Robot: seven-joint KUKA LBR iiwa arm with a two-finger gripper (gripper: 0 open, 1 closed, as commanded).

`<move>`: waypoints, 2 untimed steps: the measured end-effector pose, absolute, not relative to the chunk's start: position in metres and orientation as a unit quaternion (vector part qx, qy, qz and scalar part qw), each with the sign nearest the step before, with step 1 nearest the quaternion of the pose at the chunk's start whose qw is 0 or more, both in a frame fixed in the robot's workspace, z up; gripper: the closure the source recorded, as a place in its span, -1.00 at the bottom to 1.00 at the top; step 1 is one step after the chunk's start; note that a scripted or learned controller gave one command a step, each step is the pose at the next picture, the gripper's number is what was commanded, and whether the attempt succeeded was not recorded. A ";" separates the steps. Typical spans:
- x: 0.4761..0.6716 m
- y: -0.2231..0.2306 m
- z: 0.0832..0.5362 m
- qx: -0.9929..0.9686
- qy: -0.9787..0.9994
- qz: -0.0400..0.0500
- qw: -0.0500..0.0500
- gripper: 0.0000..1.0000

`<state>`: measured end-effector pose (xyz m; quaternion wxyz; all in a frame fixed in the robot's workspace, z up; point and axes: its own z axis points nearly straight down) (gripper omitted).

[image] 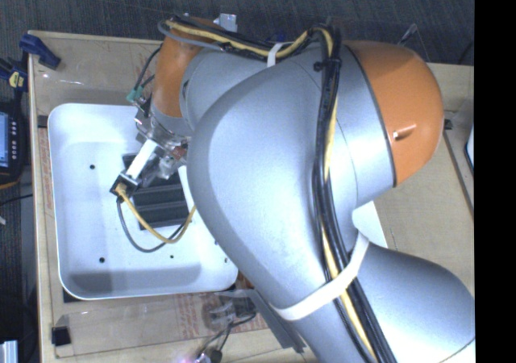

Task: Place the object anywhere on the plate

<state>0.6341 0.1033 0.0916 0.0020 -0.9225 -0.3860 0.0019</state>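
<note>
One grey arm (322, 216) with an orange band is reaching in from the right side of the bench (105, 59) and is covering most of the view, its large orange joint cap (403, 111) sitting toward the far right. One white bin (81, 192) is lying open to sight near the left edge of the bench; a sliver of a second white one (470, 143) is peeking out at the right edge. The jaws (153, 161) are hanging over the middle of the left bin, close to its far wall, and whether they are spread or pressed together cannot be told, since the wrist and its fittings are hiding them. Just under the wrist one dark, ribbed block (161, 204) is lying on the bin floor, partly covered by the arm; whether it is the thing to be placed cannot be told, and nothing is seen pinched. One yellow-and-black cable (153, 236) is looping down from the wrist across the bin floor, and a bundle of cables (326, 152) is running along the arm, tied by white straps. One blue clamp (36, 48) is gripping the far left corner of the bench. A dark device (8, 139) is sitting off the left edge. No writing can be read anywhere.
</note>
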 end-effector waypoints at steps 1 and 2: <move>0.650 0.108 0.091 -0.968 -0.252 0.003 0.001 1.00; 0.651 0.109 0.092 -0.968 -0.252 0.002 0.001 -1.00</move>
